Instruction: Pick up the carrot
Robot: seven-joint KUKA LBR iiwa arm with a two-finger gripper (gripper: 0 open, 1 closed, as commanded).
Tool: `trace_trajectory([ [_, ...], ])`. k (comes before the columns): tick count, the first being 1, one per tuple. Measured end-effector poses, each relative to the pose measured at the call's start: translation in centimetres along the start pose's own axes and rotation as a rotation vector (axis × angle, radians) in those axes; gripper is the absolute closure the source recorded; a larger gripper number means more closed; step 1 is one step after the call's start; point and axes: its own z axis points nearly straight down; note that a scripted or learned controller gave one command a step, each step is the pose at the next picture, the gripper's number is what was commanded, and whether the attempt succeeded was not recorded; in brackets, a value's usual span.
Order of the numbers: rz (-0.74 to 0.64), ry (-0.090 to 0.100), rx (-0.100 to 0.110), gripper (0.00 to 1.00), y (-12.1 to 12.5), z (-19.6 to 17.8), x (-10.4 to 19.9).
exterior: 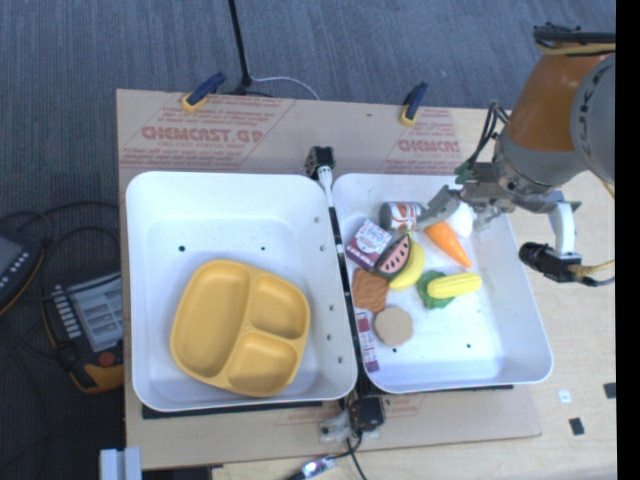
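Arm: the grey arm with its orange band reaches in from the right, its wrist over the far right corner of the right bin point(520, 363).
Gripper: the gripper point(462, 208) hangs low at the bin's far side, just above the carrot's thick end; whether its claw is spread or pinched I cannot tell.
Carrot: the carrot point(449, 244) lies in the right bin's far half, slanted, tip pointing toward the near right, apart from the bin's right wall.
Neighbours: a corn cob point(447, 287) lies just nearer than the carrot; a banana point(408, 268) and a watermelon slice point(395, 254) lie to its left; a small can point(400, 214) lies beside the gripper's left.
Open room: bare white floor shows right of the carrot and across the bin's near right part.
Left bin: the left bin point(150, 218) holds a yellow divided plate point(240, 325), well apart from the arm.
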Motion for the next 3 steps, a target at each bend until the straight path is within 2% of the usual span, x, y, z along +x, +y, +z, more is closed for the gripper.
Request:
trace_trajectory([
  [1, -0.090, -0.005, -0.004, 0.00, 1.2, 10.5, -1.4],
  [2, -0.092, -0.006, -0.002, 1.00, 1.2, 9.7, -1.3],
  [3, -0.046, 0.000, -0.013, 1.00, 2.1, -0.8, 5.2],
])
